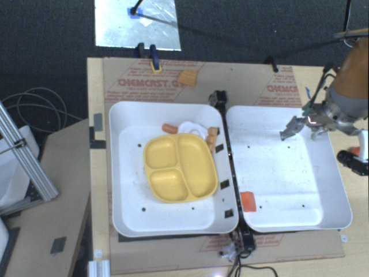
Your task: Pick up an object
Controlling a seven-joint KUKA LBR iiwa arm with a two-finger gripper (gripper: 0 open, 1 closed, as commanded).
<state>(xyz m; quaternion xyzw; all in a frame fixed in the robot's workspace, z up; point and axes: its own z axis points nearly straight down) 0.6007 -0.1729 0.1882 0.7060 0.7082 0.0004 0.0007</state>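
Fingers [287,132] on the gripper [302,133] are spread apart, and we see nothing between them. They hang over the far right part of the right bin [288,212], above its bare white floor.

Going from big to small, we see the left bin [130,172] first, well off to the left of the fingers. A yellow plate [179,169] with three parts lies flat in it, left of the fingers and nearer to us.

A small orange block [247,201] sits in the right bin, in the near left corner. It is the closest thing to the fingers, but not touching them.

A tan block [187,77] lies on the board past the left bin, far to the left of the fingers.

Just past the plate lie a white thing [190,128], a little brown piece [212,136] and an orange sausage shape [170,128], all left of the fingers. We cannot tell what the white thing is.
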